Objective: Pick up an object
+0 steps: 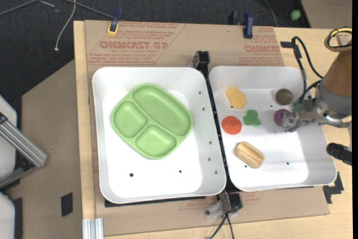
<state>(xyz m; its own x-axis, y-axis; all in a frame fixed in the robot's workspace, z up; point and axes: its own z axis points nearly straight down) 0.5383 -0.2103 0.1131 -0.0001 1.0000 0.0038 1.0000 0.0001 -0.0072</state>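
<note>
You have two shallow white bins side by side on the cardboard-covered tabletop (168, 36). The left bin (112, 176) holds one thing: a light green divided plate (151, 120) with three compartments, its long axis running from 10 o'clock to 4 o'clock.

The right bin (313, 168) holds the small toy foods. A yellow corn-like piece (236, 97) lies toward 11 o'clock of the bin's middle, its long axis nearly 12 to 6. A red tomato-like round (231, 125) sits at 9 o'clock, and just beside it, toward 3 o'clock, a small green clover-shaped piece (252, 118). A tan bread roll (249, 154) lies at 7 o'clock, its long axis running from 10 o'clock to 4 o'clock. A brown ball (284, 96) rests at 1 o'clock. A purple piece (279, 117) sits just below that ball, toward 3 o'clock of the bin's middle; it looks roundish, so you cannot read a long axis from it.

The arm (338, 87) comes in from 3 o'clock, its wrist low over the right bin's 3 o'clock side. The pincer (290, 119) points toward 9 o'clock and sits right at the purple piece, touching or nearly so. You cannot tell whether it is released, clenched or grasping the piece; the tips are too small and dark to read.
</note>
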